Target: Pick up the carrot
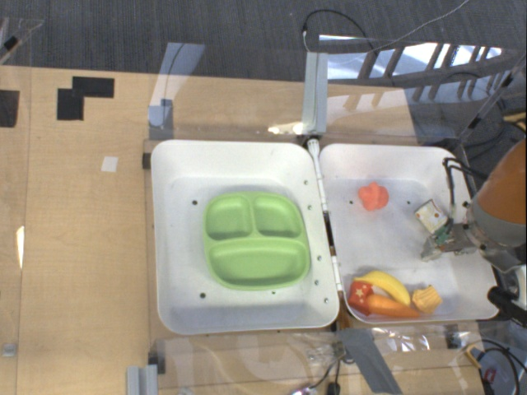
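Two shallow white bins are sitting side by side on the bench: left bin (pixel 169 245) and right bin (pixel 395 167). The left bin is holding one green divided plate (pixel 255 239) with three compartments (two small on top, one long below).

The right bin is holding five small items. One carrot (pixel 389 306), orange, is lying flat in the near-left corner of the right bin, close to the front wall. One banana (pixel 385 284) is lying just behind it, touching or nearly touching. One red piece (pixel 359 291) (looks like a pepper or tomato, hard to tell) is sitting at the carrot's left end. One yellow corn piece (pixel 426 299) is resting at the carrot's right end. One pinkish-red toy (pixel 374 196) is sitting alone toward the far middle of the bin, well apart from the cluster.

The gripper (pixel 436 243) is reaching in from the right, hanging over the right side of the right bin, above and to the right of the carrot, not touching it. Nothing is showing between its fingers; whether they are spread or closed, I cannot tell. A white block (pixel 428 214) is part of the wrist assembly just behind it.
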You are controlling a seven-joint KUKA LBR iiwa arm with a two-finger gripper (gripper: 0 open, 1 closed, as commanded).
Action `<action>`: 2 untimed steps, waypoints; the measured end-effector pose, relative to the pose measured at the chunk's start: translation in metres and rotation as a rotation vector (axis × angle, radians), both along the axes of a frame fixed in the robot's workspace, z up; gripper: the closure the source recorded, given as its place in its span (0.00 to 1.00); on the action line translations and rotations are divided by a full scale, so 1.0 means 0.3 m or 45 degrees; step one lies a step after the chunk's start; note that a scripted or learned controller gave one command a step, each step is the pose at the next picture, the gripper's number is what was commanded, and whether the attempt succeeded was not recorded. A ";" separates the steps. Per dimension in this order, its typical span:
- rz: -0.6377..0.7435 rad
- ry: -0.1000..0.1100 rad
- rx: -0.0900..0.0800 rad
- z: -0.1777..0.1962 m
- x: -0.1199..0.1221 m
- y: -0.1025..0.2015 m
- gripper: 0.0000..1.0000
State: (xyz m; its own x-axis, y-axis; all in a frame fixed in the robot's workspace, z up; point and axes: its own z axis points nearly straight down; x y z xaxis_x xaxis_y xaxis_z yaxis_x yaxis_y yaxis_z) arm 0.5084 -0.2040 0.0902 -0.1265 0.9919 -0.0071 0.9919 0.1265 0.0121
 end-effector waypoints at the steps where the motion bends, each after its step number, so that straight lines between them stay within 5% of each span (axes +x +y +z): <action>1: -0.573 -0.007 0.010 0.000 -0.052 -0.005 1.00; 2: -0.562 -0.013 0.010 0.037 -0.044 -0.003 1.00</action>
State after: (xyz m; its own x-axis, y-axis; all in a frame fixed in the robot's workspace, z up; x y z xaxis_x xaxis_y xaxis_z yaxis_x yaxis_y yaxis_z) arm 0.4952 -0.2048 0.1011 0.3095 0.9509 0.0016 0.9507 -0.3094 0.0216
